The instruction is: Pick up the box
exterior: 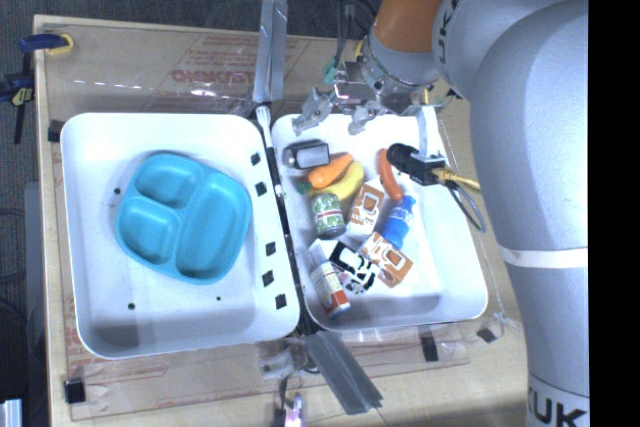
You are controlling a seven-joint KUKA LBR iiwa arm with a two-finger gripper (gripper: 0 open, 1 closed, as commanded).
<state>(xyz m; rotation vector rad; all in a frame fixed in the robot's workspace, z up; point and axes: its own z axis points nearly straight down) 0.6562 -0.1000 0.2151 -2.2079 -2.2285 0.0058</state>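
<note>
Wooden bench [150, 65] under dark floor carries two shallow white bins side by side, with clear plastic sheeting over the wood. Nearest the camera, at six o'clock in the right bin [455, 290], lie a small bottle [331, 288] with a red cap and a black-and-white object [352, 265]. Just beside them at five o'clock is the box [385, 258], brown and white, lying flat on the bin floor and touching a blue bottle [397, 222]. A second brown carton [366, 206] sits near the centre, next to a green can [327, 214]. Further back come a banana [346, 183], a carrot [328, 172], a red sausage [389, 173] and a dark rectangular item [307, 155]. At nine o'clock, the left bin [90, 315] holds a blue divided tray [185, 217]. Farthest, at twelve o'clock over the right bin's back rim, hangs the gripper [335, 113], fingers spread apart with nothing between them, well apart from the box.
</note>
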